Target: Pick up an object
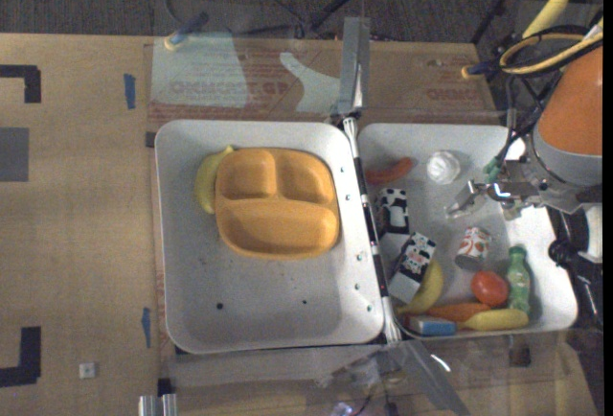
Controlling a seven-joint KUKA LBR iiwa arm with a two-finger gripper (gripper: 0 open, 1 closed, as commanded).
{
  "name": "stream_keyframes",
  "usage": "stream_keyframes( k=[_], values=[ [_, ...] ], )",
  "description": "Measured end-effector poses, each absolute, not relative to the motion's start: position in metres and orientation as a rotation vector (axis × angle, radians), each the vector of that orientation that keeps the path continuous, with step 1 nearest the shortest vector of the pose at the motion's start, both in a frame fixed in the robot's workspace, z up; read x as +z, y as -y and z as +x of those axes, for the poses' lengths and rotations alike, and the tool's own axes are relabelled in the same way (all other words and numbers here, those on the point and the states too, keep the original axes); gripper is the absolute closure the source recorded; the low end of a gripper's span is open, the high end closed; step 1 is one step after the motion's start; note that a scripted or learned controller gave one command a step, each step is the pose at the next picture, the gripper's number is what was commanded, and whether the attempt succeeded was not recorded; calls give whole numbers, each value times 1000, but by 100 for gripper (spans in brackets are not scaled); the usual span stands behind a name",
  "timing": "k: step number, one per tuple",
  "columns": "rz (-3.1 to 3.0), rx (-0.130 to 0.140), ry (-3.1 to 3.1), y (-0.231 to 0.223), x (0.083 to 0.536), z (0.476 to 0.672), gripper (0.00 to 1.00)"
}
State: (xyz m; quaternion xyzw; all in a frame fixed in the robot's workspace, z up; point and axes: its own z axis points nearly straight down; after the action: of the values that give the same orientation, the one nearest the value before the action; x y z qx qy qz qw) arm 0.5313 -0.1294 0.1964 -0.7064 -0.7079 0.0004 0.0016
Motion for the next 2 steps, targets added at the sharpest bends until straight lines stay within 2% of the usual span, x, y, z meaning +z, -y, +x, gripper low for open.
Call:
stream_keyframes(
  k=[1, 2],
  values=[
    [-2267, -2, 2178, 101, 121, 568, 0],
    [-2102, -2, 2342, 160, 86, 480, 0]
  ],
)
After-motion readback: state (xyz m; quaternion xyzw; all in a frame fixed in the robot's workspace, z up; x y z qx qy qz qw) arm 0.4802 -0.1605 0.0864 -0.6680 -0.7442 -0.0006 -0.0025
